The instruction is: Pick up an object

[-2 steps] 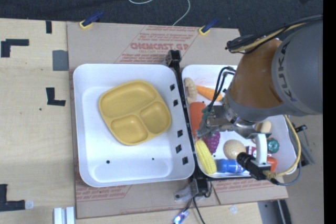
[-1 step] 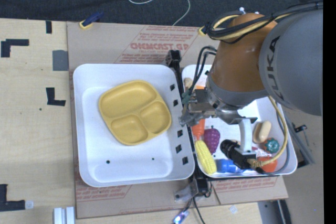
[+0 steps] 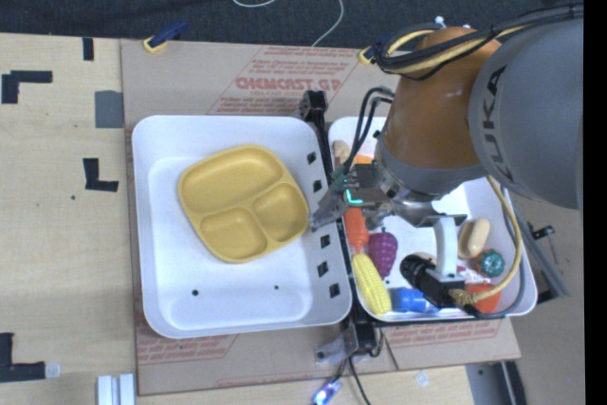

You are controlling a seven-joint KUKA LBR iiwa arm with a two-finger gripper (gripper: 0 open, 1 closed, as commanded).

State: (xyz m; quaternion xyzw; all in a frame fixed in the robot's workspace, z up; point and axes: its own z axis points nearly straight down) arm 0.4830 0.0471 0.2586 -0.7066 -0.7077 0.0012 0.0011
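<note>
Pincer (image 3: pixel 353 200) sits low over the right bin (image 3: pixel 520 297), seemingly touching the carrot (image 3: pixel 356 230); its opening cannot be told. Carrot's long axis runs toward the corn (image 3: pixel 371 283).

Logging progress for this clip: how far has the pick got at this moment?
Done: the arm has reached over the right bin, its wrist low above the carrot, corn and purple grapes. In hand: nothing that the view shows; the wrist hides the gripper. Left: grasping and lifting one item. The yellow plate lies in the left bin.
</note>
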